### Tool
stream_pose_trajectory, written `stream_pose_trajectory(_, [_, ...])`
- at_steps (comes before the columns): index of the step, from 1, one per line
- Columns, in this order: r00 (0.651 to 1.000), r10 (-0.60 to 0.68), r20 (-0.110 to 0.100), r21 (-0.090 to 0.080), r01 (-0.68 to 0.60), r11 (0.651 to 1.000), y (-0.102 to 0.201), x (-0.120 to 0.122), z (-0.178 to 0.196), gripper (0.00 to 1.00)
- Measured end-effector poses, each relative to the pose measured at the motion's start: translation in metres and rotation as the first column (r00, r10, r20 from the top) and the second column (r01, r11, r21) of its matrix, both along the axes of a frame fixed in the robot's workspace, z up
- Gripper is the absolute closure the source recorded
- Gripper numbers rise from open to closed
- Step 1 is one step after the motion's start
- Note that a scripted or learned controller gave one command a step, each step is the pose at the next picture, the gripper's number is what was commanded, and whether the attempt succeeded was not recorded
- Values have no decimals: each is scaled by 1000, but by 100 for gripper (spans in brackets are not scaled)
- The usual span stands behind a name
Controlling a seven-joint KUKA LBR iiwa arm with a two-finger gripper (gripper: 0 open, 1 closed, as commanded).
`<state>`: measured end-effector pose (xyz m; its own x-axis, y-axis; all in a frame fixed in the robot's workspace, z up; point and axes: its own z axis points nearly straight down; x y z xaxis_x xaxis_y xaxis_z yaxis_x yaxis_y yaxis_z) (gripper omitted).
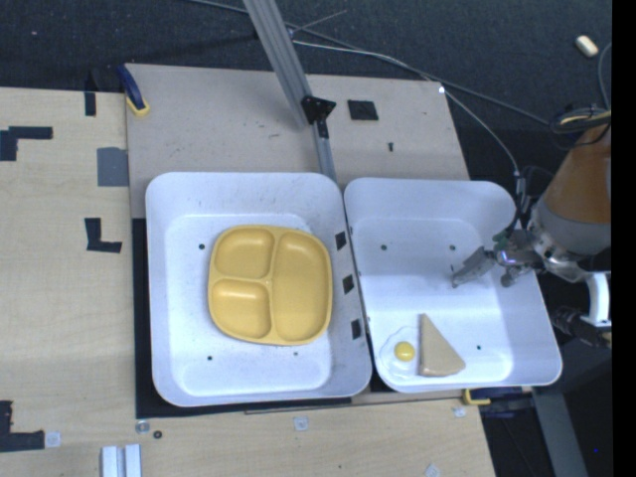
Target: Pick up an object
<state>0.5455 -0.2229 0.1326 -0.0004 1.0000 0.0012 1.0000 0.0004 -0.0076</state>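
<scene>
In the right bin (417,202), near its front edge, a tan wedge-shaped piece (438,350) lies flat. A small white piece with a round yellow centre (402,351) sits just left of it, touching or nearly touching. A yellow divided plate (270,284) rests in the middle of the left bin (179,199). My gripper (484,273) hovers over the right side of the right bin, behind and to the right of the wedge. Its two fingers are spread apart, open, with nothing between them.
A grey metal pole (283,48) slants down from the top to the gap behind the two bins. Thin cables (477,117) trail across the dark floor behind the right bin. A blue and yellow clamp (134,91) sits at the bench's back left corner.
</scene>
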Motion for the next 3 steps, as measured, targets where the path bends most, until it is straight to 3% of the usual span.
stream_pose_trajectory(1, [1000, 1, 9, 0, -1, 1000, 1, 2, -46, 0])
stream_pose_trajectory(2, [1000, 2, 16, -6, -2, 1000, 0, 3, -34, 100])
stream_pose_trajectory(3, [1000, 1, 11, -3, -1, 1000, 0, 8, 28, 100])
